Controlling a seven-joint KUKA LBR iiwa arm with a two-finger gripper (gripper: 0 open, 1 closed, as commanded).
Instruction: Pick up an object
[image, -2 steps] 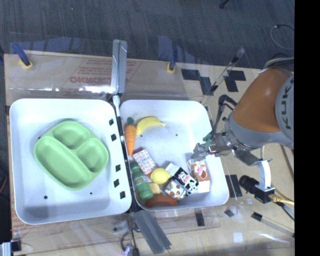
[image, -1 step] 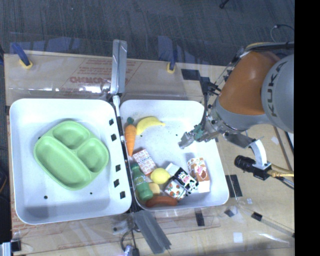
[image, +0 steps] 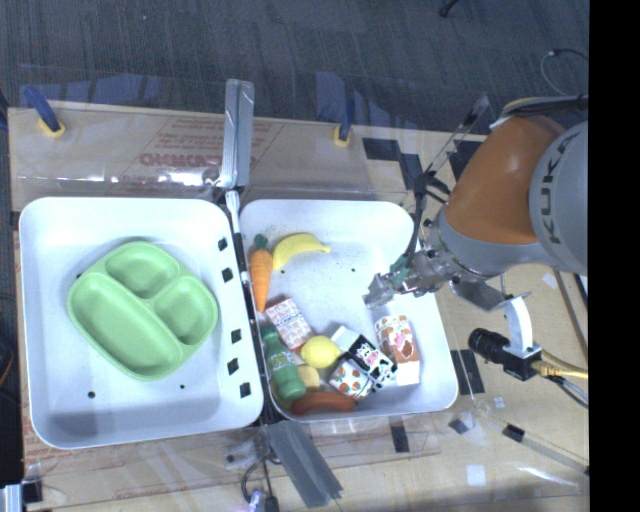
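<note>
Two shallow white bins on bench; grey gripper low over right bin, fingers' state unclear, beside yellow plastic banana; green divided plate left.

Glossy white plastic bins, matt green plastic plate, smooth yellow banana

Grey arm w/ orange band, in from right, gripper low, angled left.

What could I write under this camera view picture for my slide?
Robot hand hovers over the right bin of toy food, near a banana; a green plate sits in the left bin.
</note>
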